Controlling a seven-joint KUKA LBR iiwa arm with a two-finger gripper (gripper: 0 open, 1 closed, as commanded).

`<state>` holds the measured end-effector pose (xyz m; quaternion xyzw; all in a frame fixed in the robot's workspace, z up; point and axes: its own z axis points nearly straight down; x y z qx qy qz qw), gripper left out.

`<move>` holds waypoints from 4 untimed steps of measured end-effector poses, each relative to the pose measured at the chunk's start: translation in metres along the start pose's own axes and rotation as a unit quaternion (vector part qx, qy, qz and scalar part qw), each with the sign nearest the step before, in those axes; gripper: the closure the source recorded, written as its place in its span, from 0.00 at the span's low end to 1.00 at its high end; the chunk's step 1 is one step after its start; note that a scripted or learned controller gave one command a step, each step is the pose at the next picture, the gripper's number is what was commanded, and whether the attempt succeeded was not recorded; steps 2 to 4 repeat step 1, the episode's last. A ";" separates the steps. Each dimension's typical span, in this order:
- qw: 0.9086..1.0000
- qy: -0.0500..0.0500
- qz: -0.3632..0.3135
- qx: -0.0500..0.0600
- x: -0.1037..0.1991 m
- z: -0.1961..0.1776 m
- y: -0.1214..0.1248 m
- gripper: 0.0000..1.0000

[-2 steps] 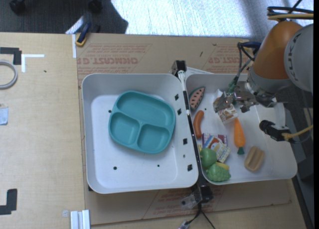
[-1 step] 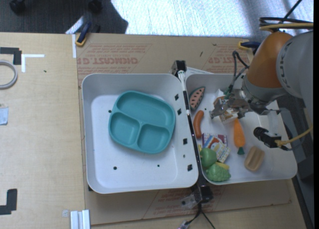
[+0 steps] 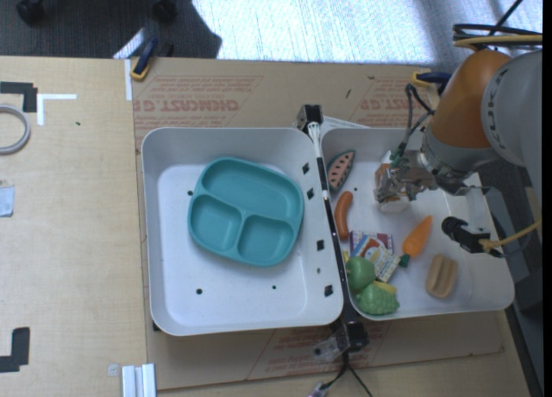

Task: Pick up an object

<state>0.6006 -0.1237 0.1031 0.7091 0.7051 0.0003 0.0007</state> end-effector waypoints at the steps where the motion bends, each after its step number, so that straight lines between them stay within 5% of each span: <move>1: 1.000 0.000 -0.004 0.000 0.045 -0.135 -0.037 1.00; 4: 1.000 0.000 -0.004 0.000 0.045 -0.135 -0.037 1.00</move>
